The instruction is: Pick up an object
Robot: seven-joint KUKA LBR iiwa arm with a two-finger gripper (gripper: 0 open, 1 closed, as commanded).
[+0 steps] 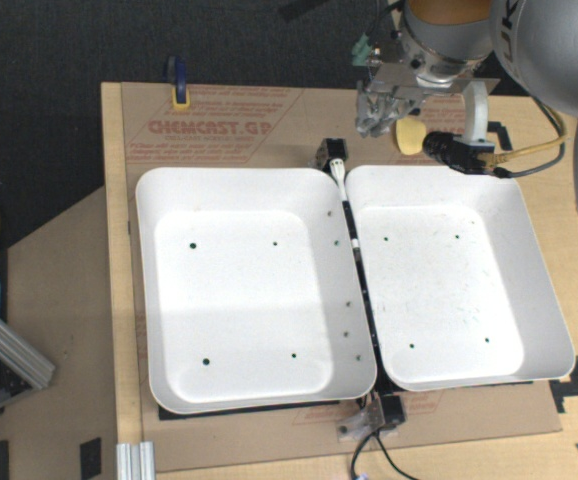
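Brown cardboard-topped bench (pixel 229 128), two white bins side by side, left bin (pixel 154 268), right bin (pixel 539 258)

Probably a robotics lab: 2 white bins (pixel 239 298) on clamped cardboard (pixel 229 123).

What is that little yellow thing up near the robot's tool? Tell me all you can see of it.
The yellow thing is a small, pale, rounded lump with a matt, soft look. It sits beyond the far rim of the right bin, over the brown board, just right of the tool. Whether the tool touches it cannot be told.
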